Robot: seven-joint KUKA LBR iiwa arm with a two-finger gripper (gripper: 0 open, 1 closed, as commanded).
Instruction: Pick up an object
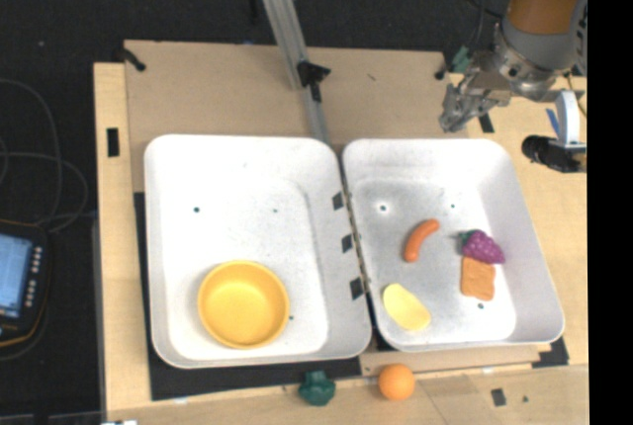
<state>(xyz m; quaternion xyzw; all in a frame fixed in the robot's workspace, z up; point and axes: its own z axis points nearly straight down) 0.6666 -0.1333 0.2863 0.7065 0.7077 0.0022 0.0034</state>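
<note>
We cannot tell how our gripper is set above the right bin, so we aim squarely over the sausage before dropping.

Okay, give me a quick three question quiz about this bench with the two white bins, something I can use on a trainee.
1. True or false: the yellow bowl sits in the left bin.
2. Multiple choice: which thing lies outside both bins, on the bench's near edge? A) purple grapes B) orange ball C) orange sausage
3. Fill in: the end effector hangs above the far edge of the ____ bin.

Key: 1 true. 2 B; a small green object lies beside it. 3 right; that right bin also holds a pale yellow piece and an orange block.
</note>
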